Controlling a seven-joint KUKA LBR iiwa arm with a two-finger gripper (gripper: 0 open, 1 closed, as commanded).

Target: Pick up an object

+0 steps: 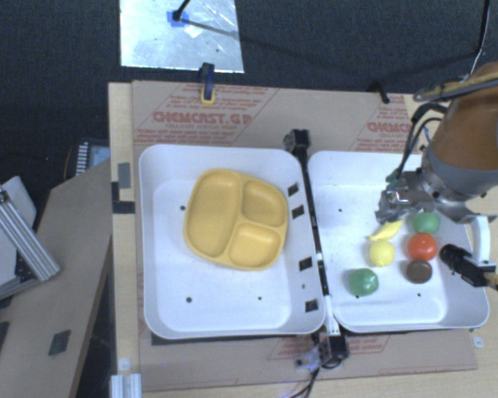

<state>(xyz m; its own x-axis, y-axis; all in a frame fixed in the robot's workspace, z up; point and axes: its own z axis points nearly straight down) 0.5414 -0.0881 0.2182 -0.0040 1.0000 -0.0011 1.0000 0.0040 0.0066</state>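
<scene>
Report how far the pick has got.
Done: the arm has reached over the right bin, with the tool low above the yellow banana-shaped piece. In hand: nothing visibly held; I cannot tell how the tool is set. Left: the grasp and lift. The yellow ball, red ball, green balls and brown piece lie in the bin; the yellow divided plate sits in the left bin.

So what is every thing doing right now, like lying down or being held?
Yellow plastic three-part plate: flat in the left white bin, nothing on it.
Yellow banana toy: lying in the right white bin, just below the gripper.
Yellow ball: loose.
Red-orange ball: loose.
Green round toy by the arm: loose.
Green ball at the front: loose, apart.
Brown ball: loose.
Gripper: low over the banana.
</scene>
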